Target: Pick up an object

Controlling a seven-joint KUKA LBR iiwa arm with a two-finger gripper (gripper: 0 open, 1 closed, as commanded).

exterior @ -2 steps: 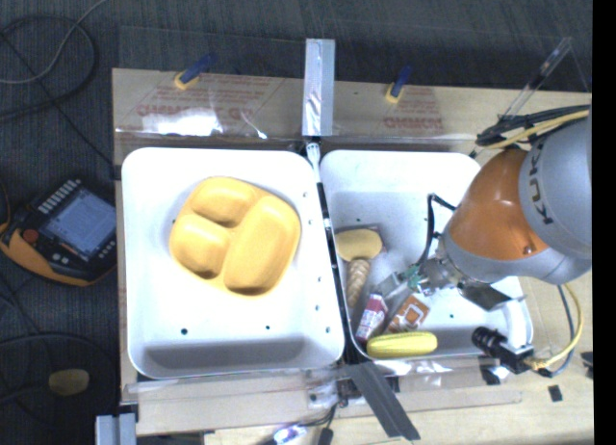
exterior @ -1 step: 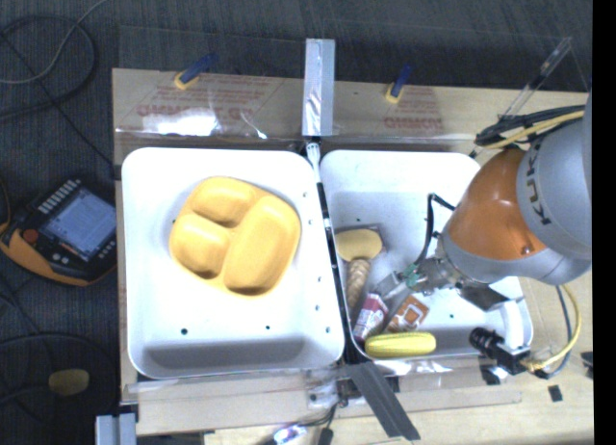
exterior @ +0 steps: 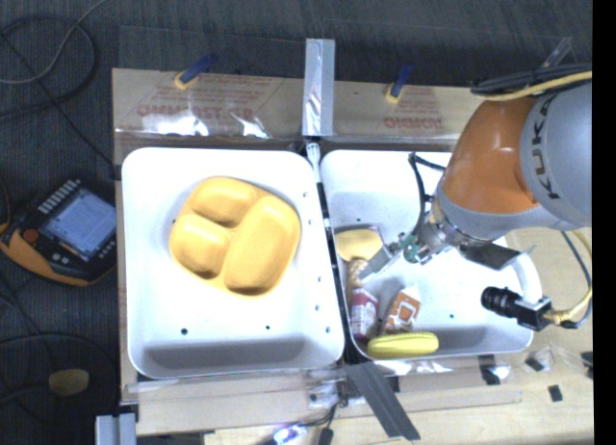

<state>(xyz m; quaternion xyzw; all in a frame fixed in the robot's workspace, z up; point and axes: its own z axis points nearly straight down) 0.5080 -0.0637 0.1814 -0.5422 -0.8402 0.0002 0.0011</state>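
From the camera view above the bench, my arm (exterior: 525, 169) comes in from three o'clock, grey casing and orange band hanging over the right bin (exterior: 452, 175). My gripper (exterior: 377, 260) points toward nine o'clock and sits low over the left part of that bin; it is a slim, pale shape at this slant, and I cannot tell how my jaws stand, nor whether anything is in them.

The things I could pick lie crowded at the bin's seven o'clock corner. A pale yellow round piece (exterior: 352, 241) lies just at nine o'clock of my gripper tip, close to the wall between the bins. Below it, at six o'clock of my tip, a small bottle with a dark red label (exterior: 362, 310) lies along the dividing wall. Just at three o'clock of the bottle sits a small orange and white packet (exterior: 404, 310), tilted. A yellow banana-like piece (exterior: 402, 344) lies flat along the bin's six o'clock rim, just beneath the packet.

The left bin (exterior: 154, 332) holds a big yellow lobed cushion-like object (exterior: 234, 233), near its centre and well apart from me.

On the dark floor at nine o'clock of the bench lies an orange handheld pendant (exterior: 65, 231) with a lit screen.
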